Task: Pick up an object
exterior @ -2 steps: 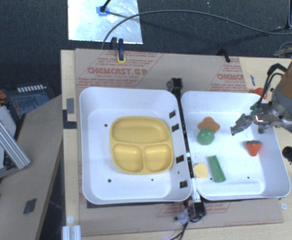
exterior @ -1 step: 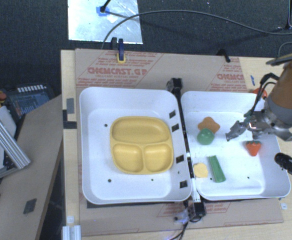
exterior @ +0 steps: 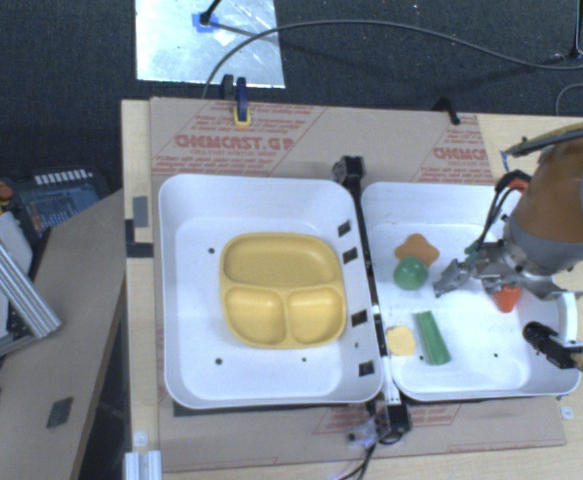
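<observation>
I've got the gripper (exterior: 455,274) low over the right bin (exterior: 471,380), arm (exterior: 561,208) coming in from the right w/ the orange band above the wrist. The tip shows as grey metal pointing left, but I can't tell from this angle whether it's wide, narrow or holding anything.

Objs relative to the gripper:
- green ball (exterior: 409,273): just left of the tip, near but I can't say touching.
- orange star-ish piece (exterior: 417,248): up-left of the tip, touching or nearly touching the ball's top edge.
- green block (exterior: 431,337): below and a bit left, lying flat on the bin floor, long axis roughly up-down in view.
- yellow disc (exterior: 401,341): below-left, just beside the green block, close to the bin's left wall.
- small red-orange obj (exterior: 508,297): right of the tip, partly under the wrist hardware, can't ID it.

Well to the left, past the divider btwn the 2 bins, the left bin (exterior: 186,268) carries a yellow 3-compartment tray (exterior: 281,288), sitting about mid-bin.
</observation>
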Robot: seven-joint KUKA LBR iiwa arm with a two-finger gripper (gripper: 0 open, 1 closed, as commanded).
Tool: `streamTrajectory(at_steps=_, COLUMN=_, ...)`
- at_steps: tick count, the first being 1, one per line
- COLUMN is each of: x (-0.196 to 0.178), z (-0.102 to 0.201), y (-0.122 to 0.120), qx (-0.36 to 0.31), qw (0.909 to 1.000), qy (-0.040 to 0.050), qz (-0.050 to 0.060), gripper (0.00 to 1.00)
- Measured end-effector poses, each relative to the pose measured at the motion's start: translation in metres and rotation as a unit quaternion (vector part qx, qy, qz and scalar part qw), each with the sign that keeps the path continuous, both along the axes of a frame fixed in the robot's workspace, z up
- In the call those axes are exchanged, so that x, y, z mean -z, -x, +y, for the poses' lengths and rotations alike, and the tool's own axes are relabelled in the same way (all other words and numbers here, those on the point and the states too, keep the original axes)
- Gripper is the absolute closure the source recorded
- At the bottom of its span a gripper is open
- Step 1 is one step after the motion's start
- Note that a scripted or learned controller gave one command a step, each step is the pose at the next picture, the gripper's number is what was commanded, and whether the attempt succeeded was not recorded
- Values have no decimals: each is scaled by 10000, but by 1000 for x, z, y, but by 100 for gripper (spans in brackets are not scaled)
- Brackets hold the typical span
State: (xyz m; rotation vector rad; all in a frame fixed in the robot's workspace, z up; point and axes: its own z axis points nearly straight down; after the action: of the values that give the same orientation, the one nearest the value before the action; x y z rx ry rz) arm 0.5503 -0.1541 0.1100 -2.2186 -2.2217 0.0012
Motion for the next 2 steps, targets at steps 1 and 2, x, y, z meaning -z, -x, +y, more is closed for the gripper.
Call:
streamTrajectory(at_steps=1, x=27, z=0, y=0, qx=1, qw=10000, qy=2, qz=-6, gripper=0)
streamTrajectory(at_steps=2, x=15, z=0, y=-2, qx=0, qw=10000, qy=7, qz=-24, gripper=100)
